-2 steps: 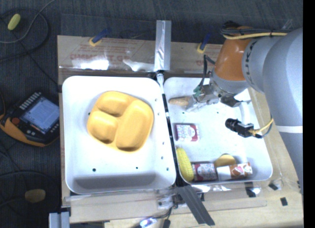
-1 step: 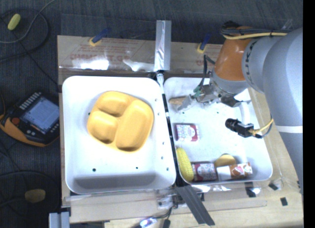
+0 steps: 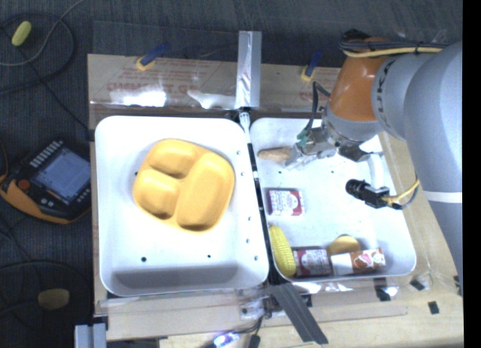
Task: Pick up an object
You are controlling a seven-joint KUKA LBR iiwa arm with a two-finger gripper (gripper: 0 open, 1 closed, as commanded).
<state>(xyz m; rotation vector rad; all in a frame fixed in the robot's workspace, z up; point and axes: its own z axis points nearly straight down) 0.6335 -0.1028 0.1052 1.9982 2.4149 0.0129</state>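
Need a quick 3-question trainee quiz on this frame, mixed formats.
1. True or false: the large yellow three-lobed tray lies in the right white bin.
2. Multiple choice: nearest the gripper is
A. the yellow corn cob
B. the tan bread-like piece
C. the dark red flat packet
3. Fill in: the arm's band above the wrist is ____.

Key
1. False; it lies in the left white bin.
2. B
3. orange
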